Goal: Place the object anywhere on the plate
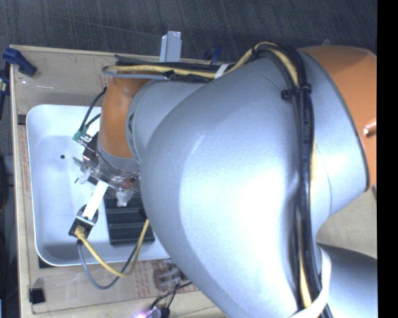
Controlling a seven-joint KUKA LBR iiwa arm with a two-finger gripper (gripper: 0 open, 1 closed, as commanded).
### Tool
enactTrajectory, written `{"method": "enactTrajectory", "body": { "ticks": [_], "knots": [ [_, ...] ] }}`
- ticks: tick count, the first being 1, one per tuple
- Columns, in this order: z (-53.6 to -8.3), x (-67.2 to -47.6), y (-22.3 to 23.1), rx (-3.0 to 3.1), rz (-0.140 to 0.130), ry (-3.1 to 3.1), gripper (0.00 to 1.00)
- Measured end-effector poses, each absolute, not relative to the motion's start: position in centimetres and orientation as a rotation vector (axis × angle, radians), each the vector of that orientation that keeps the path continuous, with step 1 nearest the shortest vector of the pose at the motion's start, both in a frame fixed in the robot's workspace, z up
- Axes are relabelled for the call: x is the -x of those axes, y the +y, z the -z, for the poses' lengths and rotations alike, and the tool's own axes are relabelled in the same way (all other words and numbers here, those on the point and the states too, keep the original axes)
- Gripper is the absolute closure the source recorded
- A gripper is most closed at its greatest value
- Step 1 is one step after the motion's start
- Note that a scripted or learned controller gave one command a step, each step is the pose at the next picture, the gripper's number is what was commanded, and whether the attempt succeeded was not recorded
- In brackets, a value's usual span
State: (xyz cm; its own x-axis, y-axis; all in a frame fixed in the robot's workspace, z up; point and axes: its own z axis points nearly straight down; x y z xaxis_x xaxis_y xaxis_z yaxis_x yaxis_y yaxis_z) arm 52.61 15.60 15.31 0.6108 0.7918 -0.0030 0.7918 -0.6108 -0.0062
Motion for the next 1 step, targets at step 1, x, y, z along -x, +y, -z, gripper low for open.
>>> {"method": "enactTrajectory", "body": {
  "ticks": [1],
  "knots": [
    [-16.19, -52.57, 15.75, 2.808, -0.013, -1.391, 1.00]
  ]
}}
